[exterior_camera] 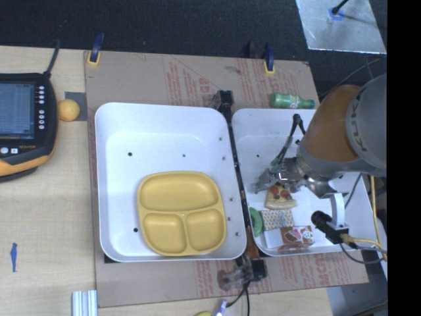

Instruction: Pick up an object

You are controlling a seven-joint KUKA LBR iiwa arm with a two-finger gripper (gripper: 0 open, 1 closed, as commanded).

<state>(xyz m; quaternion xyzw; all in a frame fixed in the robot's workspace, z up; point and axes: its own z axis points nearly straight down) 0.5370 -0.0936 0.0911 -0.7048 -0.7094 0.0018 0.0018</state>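
White plastic makes up both shallow bins on the cardboard-covered bench [164, 71]. From where I stand, the left bin [118, 127] carries a yellow divided tray [181, 212] with three compartments, lying toward its near edge. The right bin [260, 127] holds the small objects: a toy pizza slice [281, 197] near the middle, a printed card-like packet [289, 236] just nearer than it by the front wall, and a green item [256, 221] pressed close to the wall shared with the left bin. The grey arm with its orange band [332, 133] reaches in from the right and hangs low over the right bin, its gripper [277, 176] just above the far edge of the pizza slice; I cannot tell whether it touches the slice, and nothing shows clearly between the jaws, whose state I cannot make out. A green bottle [291, 101] lies on its side on the cardboard beyond the right bin. Far left, a teach pendant [23, 127] rests on the wooden table, with an orange ball [68, 110] beside it.
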